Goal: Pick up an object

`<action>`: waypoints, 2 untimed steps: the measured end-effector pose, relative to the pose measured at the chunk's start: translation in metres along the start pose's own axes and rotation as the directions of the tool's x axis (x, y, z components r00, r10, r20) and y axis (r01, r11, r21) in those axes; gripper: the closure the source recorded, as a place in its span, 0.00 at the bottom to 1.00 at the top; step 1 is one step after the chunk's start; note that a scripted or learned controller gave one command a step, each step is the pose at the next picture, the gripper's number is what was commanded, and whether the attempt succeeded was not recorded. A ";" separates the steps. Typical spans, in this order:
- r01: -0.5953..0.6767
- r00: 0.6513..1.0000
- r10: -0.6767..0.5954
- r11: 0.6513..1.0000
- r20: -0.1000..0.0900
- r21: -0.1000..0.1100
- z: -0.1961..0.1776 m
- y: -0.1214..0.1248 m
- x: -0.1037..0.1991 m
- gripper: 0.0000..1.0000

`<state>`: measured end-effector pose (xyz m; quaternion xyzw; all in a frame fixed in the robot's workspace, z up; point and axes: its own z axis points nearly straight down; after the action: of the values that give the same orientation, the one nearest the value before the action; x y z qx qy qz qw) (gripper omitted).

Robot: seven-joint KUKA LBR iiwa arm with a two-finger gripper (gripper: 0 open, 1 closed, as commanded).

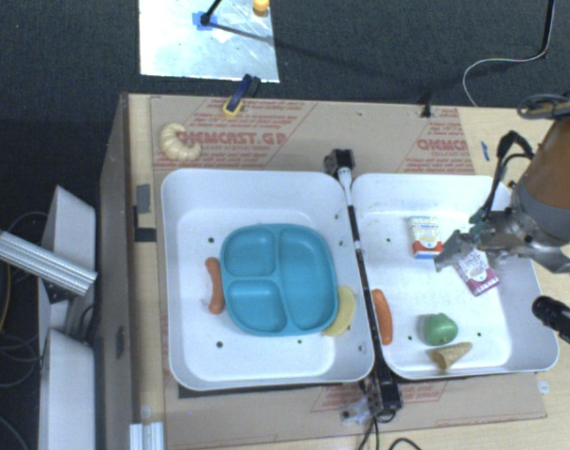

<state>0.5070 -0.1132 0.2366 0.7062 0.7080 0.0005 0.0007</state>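
My gripper (457, 249) hangs over the right bin (524, 345), coming in from the right edge. It sits between a small white and red carton (423, 235) on its left and a pink and white packet (478, 273) just below and right of it. The packet lies partly under the wrist. In the front of that bin I see a green round fruit (440, 327), a tan cone (451, 354) and an orange carrot-like stick (382, 315) by the left wall.
The left bin (187, 345) holds a blue divided plate (277, 279), a small sausage (213, 284) to its left and a banana (342, 312) at its right edge. A divider rail (355, 242) runs between the bins. A croissant toy (179, 140) lies on the cardboard behind.
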 end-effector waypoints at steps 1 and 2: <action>0.001 1.000 -0.001 1.000 0.000 0.001 0.073 0.106 0.003 0.00; -0.002 1.000 0.002 1.000 0.000 0.001 0.153 0.110 -0.029 0.00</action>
<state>0.6177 -0.1425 0.0839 0.7068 0.7074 0.0000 0.0003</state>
